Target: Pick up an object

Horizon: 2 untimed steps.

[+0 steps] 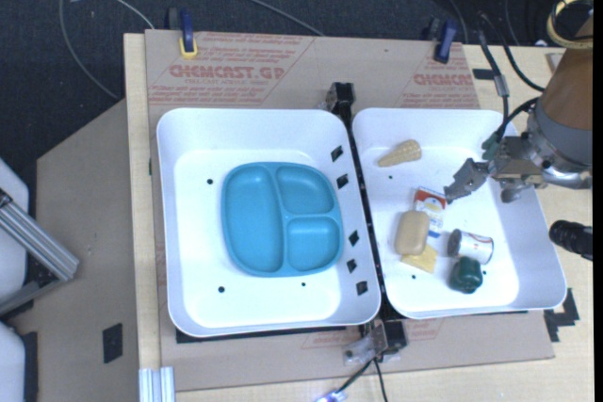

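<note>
Because the gripper (468, 176), whose finger state we cannot tell, hangs above the right bin (528, 245), the red packet (430, 199) lies just left and below it.

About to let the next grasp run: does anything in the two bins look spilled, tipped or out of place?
Nothing stands out. The blue divided plate lies flat in the left bin. In the right bin the small items sit loose but contained: a tan piece alone near the top, a dark green object lowest. The gripper hangs above them.
</note>
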Tool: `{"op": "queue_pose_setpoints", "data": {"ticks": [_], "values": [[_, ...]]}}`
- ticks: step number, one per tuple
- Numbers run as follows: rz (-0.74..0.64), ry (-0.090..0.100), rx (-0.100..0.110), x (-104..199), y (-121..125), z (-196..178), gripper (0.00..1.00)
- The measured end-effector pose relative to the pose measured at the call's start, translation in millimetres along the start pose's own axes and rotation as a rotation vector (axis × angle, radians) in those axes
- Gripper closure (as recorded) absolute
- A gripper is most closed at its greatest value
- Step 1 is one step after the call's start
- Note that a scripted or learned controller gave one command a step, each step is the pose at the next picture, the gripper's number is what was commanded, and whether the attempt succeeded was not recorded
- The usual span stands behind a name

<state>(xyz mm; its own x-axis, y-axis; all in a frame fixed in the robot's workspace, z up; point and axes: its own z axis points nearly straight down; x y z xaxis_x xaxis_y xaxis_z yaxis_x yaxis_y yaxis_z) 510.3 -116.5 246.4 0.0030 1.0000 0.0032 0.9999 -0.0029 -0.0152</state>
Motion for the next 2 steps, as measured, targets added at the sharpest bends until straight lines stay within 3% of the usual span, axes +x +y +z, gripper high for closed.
{"op": "queue_pose_setpoints", "data": {"ticks": [1,2], "values": [[-0.003,-0.002,-0.013,0.4,2.3,-6.5,0.00],[-0.002,0.000,-0.008,-2.0,2.7,56.4,0.00]]}}
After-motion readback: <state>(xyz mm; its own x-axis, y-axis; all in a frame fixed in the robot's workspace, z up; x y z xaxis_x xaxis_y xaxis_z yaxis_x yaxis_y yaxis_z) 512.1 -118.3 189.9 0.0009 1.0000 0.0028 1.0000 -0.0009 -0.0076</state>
